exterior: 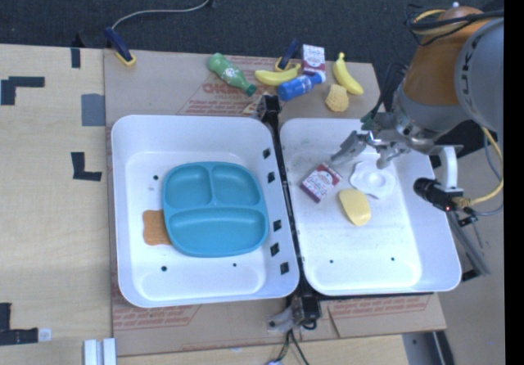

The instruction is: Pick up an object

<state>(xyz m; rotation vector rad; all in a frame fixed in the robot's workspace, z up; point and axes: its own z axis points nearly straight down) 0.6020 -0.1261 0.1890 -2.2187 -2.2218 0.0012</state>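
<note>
your gripper (370,152) hangs over the right bin (426,265), jaws spread and holding nothing. beneath them lies a white object (372,182); yellow block (355,207) and red packet (319,183) lie beside it.

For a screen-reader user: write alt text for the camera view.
A grey robot arm reaches from the right, its gripper spread open just above a white object in the right bin, near a yellow block and a small red packet. The left bin holds a blue divided plate.
</note>
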